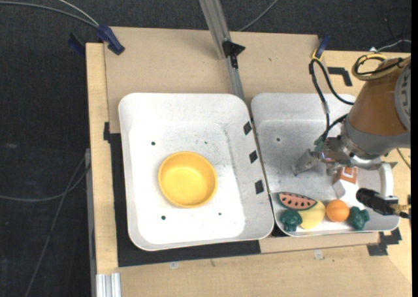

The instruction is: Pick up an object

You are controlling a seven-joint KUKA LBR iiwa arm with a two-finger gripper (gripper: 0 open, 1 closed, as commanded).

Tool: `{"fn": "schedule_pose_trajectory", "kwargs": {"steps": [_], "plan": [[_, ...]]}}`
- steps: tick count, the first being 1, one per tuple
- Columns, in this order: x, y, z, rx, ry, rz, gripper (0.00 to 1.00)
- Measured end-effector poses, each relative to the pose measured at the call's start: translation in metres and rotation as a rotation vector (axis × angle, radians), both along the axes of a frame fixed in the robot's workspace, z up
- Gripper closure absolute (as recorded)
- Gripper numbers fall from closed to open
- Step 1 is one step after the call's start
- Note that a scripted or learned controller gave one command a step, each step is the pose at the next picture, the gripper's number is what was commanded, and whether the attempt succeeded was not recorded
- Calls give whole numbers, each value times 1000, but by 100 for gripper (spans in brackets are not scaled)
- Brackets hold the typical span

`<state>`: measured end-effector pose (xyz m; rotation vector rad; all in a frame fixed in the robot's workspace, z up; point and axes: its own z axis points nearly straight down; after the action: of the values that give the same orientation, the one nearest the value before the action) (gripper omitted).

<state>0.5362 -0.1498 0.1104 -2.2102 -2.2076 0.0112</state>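
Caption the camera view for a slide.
Gripper hovers open over the right bin above toy foods; yellow bowl sits in the left bin.

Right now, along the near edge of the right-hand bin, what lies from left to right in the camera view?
Watermelon slice → green broccoli piece → yellow fruit → orange → dark green piece. The first two overlap somewhat in position; the broccoli sits just nearer.
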Motion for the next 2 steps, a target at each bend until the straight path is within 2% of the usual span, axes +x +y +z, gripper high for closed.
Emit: {"fn": "schedule_pose_trajectory", "kwargs": {"steps": [1, 2], "plan": [[3, 0, 18, -1, -12, 0, 100], [1, 3, 63, -7, -22, 2, 100]]}}
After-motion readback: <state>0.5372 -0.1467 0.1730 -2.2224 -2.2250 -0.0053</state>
